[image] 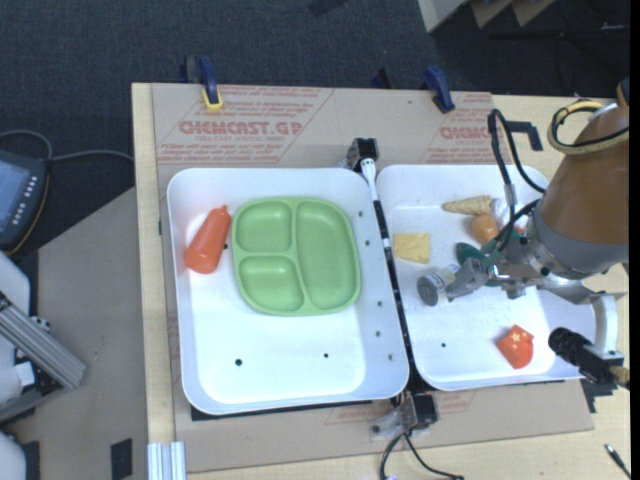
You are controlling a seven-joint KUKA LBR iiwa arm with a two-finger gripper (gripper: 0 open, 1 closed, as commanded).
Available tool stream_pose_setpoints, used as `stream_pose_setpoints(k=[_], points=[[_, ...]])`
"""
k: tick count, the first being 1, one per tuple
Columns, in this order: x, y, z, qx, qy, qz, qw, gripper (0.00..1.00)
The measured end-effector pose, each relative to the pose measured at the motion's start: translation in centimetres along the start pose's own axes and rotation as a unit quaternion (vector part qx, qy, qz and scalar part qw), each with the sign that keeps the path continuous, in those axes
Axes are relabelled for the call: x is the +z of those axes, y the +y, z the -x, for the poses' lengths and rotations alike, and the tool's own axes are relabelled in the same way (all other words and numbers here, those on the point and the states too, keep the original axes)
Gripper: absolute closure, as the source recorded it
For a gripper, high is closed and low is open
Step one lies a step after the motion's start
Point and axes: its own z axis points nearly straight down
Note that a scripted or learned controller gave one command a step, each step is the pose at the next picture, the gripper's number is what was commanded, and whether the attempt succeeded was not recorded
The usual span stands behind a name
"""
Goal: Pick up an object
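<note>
Your claw [432, 290] hangs low in the right bin [440, 363], apparently empty though its opening cannot be told, just below the yellow block [412, 247]; next, centre over it and descend.

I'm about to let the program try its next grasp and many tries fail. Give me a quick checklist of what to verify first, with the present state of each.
1. Pincer inside the right bin: ok.
2. Something held between its fingers: cannot tell; the tip looks bare.
3. Nearest target, the yellow block, free of neighbours: ok, it lies apart just above the tip.
4. Red piece reachable: ok, alone near the bin's lower right.
5. Orange ball and cream cone unobstructed: not ok, cables and arm cross them.
6. Left bin's green tray and orange bottle undisturbed: ok.
</note>
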Motion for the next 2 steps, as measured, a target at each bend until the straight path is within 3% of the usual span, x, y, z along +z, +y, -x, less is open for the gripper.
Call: stream_pose_setpoints(k=[2], points=[[11.0,-1.1,0.2,0.001,0.0,0.001,1.0,0.0]])
